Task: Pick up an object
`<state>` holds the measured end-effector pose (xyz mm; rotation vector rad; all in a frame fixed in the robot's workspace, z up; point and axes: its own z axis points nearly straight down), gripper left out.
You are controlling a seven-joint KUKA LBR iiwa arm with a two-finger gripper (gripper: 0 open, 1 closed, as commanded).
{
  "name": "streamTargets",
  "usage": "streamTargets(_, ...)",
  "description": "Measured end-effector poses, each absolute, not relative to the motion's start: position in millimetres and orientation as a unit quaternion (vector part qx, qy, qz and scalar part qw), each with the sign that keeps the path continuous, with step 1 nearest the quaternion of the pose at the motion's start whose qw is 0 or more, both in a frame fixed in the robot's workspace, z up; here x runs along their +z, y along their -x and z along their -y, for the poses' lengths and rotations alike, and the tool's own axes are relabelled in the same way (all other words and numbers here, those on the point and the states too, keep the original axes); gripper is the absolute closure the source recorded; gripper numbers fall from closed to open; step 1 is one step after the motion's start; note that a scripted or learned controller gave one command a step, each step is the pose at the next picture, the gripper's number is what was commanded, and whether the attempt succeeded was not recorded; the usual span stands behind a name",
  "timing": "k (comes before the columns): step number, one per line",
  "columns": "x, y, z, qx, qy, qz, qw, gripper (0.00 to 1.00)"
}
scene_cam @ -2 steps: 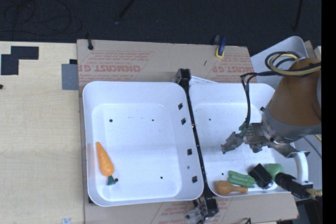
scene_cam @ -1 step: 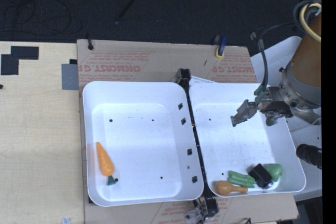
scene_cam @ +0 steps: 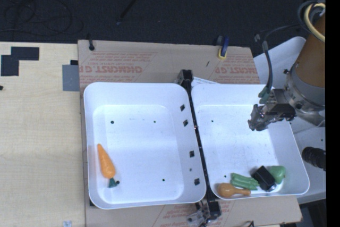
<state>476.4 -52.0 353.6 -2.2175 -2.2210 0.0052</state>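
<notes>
An orange toy carrot (scene_cam: 105, 162) with a green top lies at the front left of the left bin (scene_cam: 138, 94). In the right bin (scene_cam: 234, 101), along the front wall, sit a tan pear-shaped piece (scene_cam: 232, 190), a green pod-like toy (scene_cam: 245, 181), a black block (scene_cam: 263, 177) and a light green piece (scene_cam: 277, 171). My gripper (scene_cam: 258, 120) hangs above the right side of the right bin, well behind those objects. Nothing shows between its fingers.
The two bins rest on a cardboard sheet (scene_cam: 159, 64) with a black divider clip (scene_cam: 185, 77) between them. A blue clamp (scene_cam: 223, 47) sits at the cardboard's far edge. A wooden bench surface (scene_cam: 37, 141) extends to the left.
</notes>
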Motion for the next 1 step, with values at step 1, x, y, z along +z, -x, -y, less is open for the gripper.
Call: streamTargets(1, 546.3, -521.7, 22.8, -0.0055, 0.706, 0.709, -0.006, 1.00)
